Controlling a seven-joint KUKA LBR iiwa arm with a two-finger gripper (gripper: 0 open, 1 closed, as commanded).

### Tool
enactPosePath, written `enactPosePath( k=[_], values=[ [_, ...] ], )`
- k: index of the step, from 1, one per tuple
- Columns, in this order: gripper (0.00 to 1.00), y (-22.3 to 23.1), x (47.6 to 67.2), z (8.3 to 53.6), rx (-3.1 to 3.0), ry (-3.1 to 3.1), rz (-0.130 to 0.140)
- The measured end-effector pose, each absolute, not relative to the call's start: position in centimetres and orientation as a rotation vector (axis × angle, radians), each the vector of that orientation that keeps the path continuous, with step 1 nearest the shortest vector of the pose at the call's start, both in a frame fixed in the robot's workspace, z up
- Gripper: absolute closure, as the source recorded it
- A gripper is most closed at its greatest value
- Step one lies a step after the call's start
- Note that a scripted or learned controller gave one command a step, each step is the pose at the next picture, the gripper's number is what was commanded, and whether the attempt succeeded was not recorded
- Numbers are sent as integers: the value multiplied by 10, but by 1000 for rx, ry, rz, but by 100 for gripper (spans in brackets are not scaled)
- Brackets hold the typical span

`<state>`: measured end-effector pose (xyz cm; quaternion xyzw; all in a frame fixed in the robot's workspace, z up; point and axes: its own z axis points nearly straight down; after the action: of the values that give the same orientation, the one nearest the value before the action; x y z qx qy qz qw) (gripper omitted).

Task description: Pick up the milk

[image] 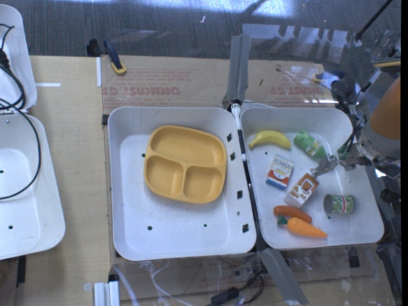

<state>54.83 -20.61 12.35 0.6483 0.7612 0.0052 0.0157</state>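
White bins sat side by side on the surface; the right bin point(366, 199) held a banana point(269, 139), a green packet point(309, 143), a can point(339, 204), a carrot point(305, 227) and two small cartons. I took the blue-and-white carton point(280, 172) for the milk, though the brown carton point(302, 190) just beside it could fool a grab. The fingers point(326, 165) hung low over the bin, to the right of the milk and nearly over the brown carton's top; whether they were spread or closed I could not tell. The risk, as I judged it, was a descent there catching the brown carton instead, or nudging the milk toward the divider.
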Motion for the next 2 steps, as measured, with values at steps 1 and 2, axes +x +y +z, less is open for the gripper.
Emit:
enactPosePath(
  k=[1, 2],
  values=[
    [0, -184, 534, 107, 2273, 2120, 27],
    [0, -106, 514, 106, 2287, 2112, 32]
  ],
)
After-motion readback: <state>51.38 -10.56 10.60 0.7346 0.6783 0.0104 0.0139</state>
